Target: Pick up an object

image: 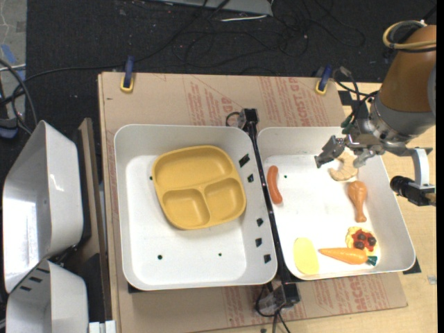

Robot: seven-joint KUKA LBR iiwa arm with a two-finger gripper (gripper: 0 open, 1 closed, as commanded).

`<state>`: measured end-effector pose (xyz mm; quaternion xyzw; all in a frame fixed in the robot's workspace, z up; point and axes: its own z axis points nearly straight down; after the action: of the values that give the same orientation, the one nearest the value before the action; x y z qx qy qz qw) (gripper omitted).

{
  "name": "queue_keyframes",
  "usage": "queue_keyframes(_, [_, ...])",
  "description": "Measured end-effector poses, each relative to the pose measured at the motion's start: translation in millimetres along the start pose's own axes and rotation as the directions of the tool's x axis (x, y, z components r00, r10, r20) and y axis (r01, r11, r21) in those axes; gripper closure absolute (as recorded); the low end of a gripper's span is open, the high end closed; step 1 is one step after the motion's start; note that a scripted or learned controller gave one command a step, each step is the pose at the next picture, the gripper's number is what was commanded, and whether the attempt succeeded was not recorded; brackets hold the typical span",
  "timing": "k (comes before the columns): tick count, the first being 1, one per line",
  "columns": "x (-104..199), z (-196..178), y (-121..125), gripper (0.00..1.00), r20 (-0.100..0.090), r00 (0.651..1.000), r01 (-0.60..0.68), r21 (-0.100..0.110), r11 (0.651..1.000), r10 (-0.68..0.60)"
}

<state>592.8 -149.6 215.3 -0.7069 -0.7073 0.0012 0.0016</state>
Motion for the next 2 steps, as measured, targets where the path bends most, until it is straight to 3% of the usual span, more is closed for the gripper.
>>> queue_keyframes(2, [5,118,-2,0.0,0.0,1.0,-0.002,0.001,1.0,0.002])
